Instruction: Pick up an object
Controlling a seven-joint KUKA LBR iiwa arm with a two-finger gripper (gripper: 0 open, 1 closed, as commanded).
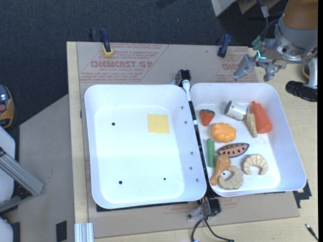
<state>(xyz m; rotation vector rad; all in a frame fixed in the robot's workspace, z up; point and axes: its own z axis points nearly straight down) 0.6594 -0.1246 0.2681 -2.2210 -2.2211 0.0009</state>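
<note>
end effector (pixel 257 67) released, nothing held (above right bin (pixel 287 135) far rim) | yellow square (pixel 158 124) in left bin (pixel 96 135)

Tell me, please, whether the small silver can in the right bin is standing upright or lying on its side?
On its side: the silver can lies with its round end facing left, near the bin's far wall, beside the orange carrot.

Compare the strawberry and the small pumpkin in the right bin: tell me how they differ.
The strawberry is red with a green top; the pumpkin is orange all over. The strawberry is the smaller of the two, and it tapers to a point, while the pumpkin is round and ribbed. The strawberry lies nearer the wall between the bins; the pumpkin sits closer to the middle. Both are toy foods lying in the right bin, apart from the gripper.
</note>
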